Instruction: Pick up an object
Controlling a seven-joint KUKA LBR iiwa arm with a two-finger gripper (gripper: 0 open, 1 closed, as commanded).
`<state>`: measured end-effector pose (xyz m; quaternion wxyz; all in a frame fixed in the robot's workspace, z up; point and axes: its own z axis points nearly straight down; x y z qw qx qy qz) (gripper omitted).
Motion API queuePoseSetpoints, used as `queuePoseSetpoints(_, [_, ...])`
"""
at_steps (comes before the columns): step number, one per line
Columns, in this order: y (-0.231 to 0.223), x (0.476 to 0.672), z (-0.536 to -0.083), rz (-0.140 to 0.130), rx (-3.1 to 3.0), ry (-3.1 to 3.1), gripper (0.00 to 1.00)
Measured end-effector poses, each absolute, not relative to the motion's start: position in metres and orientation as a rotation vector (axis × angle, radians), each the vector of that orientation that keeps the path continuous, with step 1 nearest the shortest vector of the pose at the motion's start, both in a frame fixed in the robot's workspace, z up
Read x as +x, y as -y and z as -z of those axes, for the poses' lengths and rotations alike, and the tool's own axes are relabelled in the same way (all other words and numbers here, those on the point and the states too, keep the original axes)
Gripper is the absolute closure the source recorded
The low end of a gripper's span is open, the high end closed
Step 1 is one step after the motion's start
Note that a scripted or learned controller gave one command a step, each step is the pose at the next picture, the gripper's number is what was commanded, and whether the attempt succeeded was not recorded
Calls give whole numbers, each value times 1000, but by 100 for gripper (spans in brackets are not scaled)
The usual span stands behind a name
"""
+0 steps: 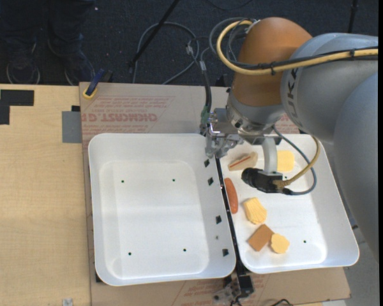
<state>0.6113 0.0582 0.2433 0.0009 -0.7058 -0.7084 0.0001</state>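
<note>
The gripper (pixel 218 146) hovers over the right bin (pixel 319 244); its grip cannot be told. Below it lie a sausage (pixel 232 196) and cheese pieces (pixel 255 210)

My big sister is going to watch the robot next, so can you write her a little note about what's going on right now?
Gripper: low over the far left corner of the right bin; whether it grips anything can't be told.
Things, all in the right bin: sandwich piece near the gripper, orange sausage along the left wall, yellow block at the far side, yellow chunk mid-bin, brown piece touching a small yellow piece at the near side.
Done: nothing visibly lifted.
Left: grasp one item and raise it.
</note>
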Motion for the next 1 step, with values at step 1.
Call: queuePoseSetpoints(1, [-111,610,-225,-3,-2216,2224,100])
